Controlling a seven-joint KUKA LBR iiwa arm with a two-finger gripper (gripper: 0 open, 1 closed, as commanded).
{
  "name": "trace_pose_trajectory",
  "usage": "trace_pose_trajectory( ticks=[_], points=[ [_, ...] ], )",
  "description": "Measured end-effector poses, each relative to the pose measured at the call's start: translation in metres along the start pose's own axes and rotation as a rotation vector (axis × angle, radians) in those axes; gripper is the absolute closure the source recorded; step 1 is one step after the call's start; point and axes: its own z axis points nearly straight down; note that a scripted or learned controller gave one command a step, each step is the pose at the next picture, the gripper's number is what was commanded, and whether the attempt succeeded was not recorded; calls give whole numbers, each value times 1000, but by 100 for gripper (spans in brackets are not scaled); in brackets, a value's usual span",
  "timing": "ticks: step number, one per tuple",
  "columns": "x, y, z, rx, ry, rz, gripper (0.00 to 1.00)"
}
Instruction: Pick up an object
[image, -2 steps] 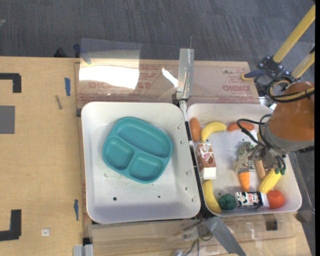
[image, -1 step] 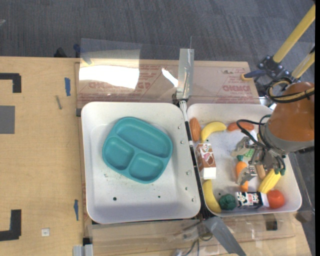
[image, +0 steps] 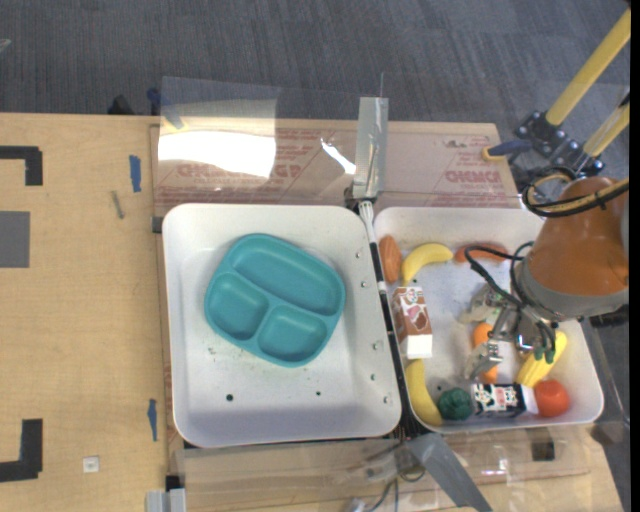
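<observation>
The right bin (image: 452, 292) holds several toy foods. A yellow banana (image: 425, 258) and an orange sausage (image: 390, 258) lie at its far left, with a brown carton (image: 412, 315) below them. Along the near edge sit a second banana (image: 422, 392), a green piece (image: 456, 403), a black-and-white carton (image: 500, 398) and a red ball (image: 552, 398). My gripper (image: 497, 345) is low in this bin, just above the black-and-white carton and next to a small orange piece (image: 483, 335). A yellow piece (image: 545, 362) lies to its right. The arm's orange band (image: 580, 255) hides part of the bin.
The left bin (image: 180, 330) holds a teal divided plate (image: 275, 298). A metal divider (image: 370, 150) stands upright behind the seam between the bins. Black cables (image: 555, 195) loop above the wrist. The brown bench top (image: 70, 300) lies to the left.
</observation>
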Motion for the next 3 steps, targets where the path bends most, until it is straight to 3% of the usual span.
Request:
trace_pose_trajectory(
  ticks=[1, 2, 3],
  points=[
    [39, 11, -4, -2, -27, 70, 0],
    [41, 12, -13, -2, -19, 68, 100],
    [38, -29, -87, 0, 1, -556, 100]
  ],
)
